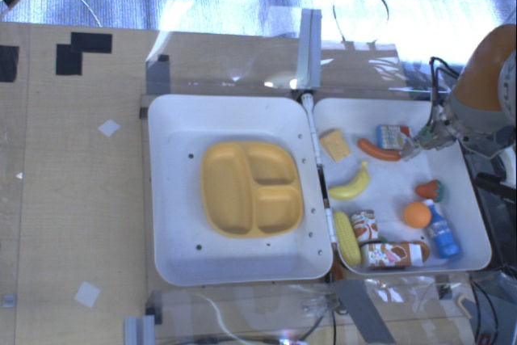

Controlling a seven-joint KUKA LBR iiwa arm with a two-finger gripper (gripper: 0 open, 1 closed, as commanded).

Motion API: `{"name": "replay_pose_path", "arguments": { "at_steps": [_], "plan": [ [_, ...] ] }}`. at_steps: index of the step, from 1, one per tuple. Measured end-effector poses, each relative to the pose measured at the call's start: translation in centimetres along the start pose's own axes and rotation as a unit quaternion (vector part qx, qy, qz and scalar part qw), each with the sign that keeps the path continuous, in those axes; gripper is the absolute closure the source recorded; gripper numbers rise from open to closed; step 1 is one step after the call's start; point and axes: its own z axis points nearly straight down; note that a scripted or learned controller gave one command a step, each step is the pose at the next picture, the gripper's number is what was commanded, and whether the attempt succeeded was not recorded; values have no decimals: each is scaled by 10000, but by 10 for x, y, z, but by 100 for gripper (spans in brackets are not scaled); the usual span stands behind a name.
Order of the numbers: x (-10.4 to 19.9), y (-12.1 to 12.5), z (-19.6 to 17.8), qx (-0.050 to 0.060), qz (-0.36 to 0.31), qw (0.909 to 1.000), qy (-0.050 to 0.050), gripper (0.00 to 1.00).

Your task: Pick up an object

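Hot dog, the red sausage-shaped toy, looks to be my target: it lies flat in the far part of the right bin, just left of my pincer. A small printed carton sits touching its far side, which crowds any approach from that direction. My pincer is down low inside the bin, its tip near the right end of the sausage; nothing is visibly between its tips, and I cannot tell whether it stands open or closed at this resolution. I judge the descent toward a grasp to be under way, with no pick yet made.

Moving outward in the same bin: a tan cracker-like block to the left by the dividing wall, a banana nearer, and a corn cob against the divider. A small can and a lying bottle rest along the near wall. An orange, a strawberry and a blue bottle cluster to the right, well apart from the target, so they should not interfere.

The left bin carries a yellow divided plate, centred. Both bins sit side by side on the counter.
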Motion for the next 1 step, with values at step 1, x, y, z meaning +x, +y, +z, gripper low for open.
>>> {"name": "replay_pose_path", "arguments": {
  "at_steps": [1],
  "plan": [
    [0, 3, -13, -35, -42, 10000, -30, 100]
  ]
}}
